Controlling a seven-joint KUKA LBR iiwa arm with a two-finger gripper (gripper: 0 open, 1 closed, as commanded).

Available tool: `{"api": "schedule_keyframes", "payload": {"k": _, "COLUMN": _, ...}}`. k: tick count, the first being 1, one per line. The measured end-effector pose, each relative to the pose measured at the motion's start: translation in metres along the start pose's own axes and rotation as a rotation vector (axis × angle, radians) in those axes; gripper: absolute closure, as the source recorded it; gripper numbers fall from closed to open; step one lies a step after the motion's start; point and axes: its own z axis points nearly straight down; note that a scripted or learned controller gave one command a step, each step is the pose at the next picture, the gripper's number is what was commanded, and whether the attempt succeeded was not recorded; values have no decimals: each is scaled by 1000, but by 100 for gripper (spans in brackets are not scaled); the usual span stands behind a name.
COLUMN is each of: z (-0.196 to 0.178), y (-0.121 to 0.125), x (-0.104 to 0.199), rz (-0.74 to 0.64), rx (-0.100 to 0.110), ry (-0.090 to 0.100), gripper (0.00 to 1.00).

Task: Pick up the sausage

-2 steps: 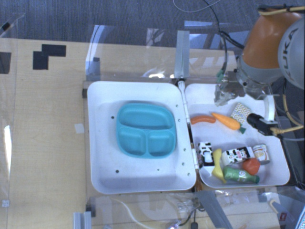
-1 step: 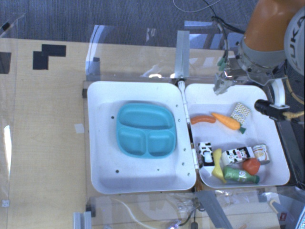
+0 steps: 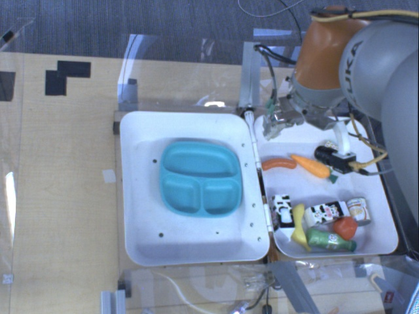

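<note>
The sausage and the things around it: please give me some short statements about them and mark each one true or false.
1. The sausage lies in the right bin. True.
2. The sausage sits on the blue tray. False: the tray is in the left bin, with nothing on it.
3. The carrot lies just right of the sausage. True.
4. The gripper holds the sausage. False: it is above it, apart.

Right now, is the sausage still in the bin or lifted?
In the bin. The sausage lies flat on the right bin's floor beside the carrot, with the gripper above it, apart.
</note>
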Motion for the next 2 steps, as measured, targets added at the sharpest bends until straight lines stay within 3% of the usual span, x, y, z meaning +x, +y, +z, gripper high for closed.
{"api": "schedule_keyframes", "payload": {"k": 1, "z": -1, "y": 0, "x": 0, "rz": 0, "rx": -2, "ry": 0, "gripper": 0}}
{"api": "schedule_keyframes", "payload": {"k": 2, "z": 5, "y": -84, "x": -36, "rz": 53, "rx": -2, "ry": -1, "gripper": 0}}
